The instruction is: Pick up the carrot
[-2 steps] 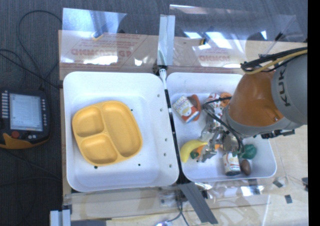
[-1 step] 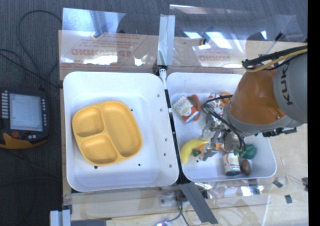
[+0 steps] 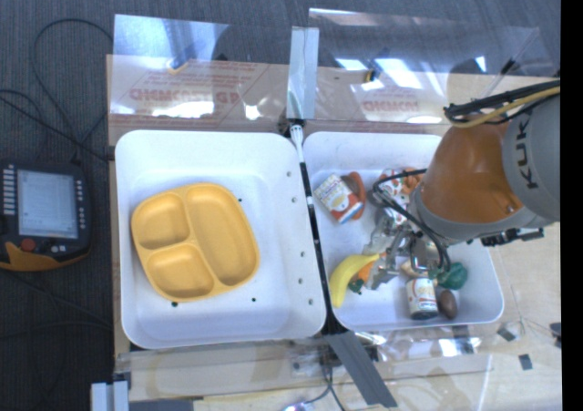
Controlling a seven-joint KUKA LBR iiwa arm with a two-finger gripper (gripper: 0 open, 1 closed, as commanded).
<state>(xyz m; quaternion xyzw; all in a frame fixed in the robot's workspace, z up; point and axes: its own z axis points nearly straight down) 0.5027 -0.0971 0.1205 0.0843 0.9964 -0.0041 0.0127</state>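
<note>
The carrot is a small orange piece with a dark green end. It lies in the right bin against the upper end of a yellow banana. My gripper hangs low over the bin's middle, just right of the carrot and very close to it. Whether it touches the carrot is unclear. The grey arm with its orange band comes in from the right and hides the bin's upper right part.
A small printed carton and a red-orange item lie at the bin's upper left. A can, a green item and a brown item sit at the lower right. The left bin holds a yellow divided plate.
</note>
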